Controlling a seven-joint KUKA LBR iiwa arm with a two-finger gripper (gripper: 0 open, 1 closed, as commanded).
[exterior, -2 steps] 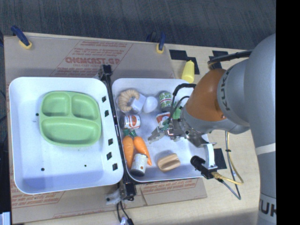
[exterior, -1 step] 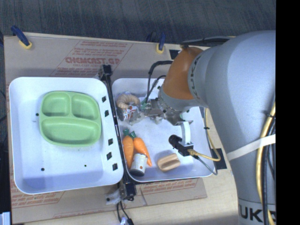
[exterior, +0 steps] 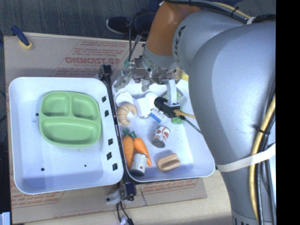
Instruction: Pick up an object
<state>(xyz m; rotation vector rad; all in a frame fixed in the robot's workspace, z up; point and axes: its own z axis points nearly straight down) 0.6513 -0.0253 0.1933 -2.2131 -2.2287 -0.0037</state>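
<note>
You see the croissant [exterior: 125, 112], tan, curled, against the right bin's [exterior: 199, 161] left wall, carrots [exterior: 133, 149], can [exterior: 161, 136], hotdog [exterior: 168, 162] nearby, claw [exterior: 145, 81] above, grip state not discernible.

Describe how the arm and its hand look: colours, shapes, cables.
The arm is bulky, rounded and glossy grey, with an orange band above the wrist. Yellow and black cables run along its right side. The hand is a small grey metal assembly with dark parts.
</note>
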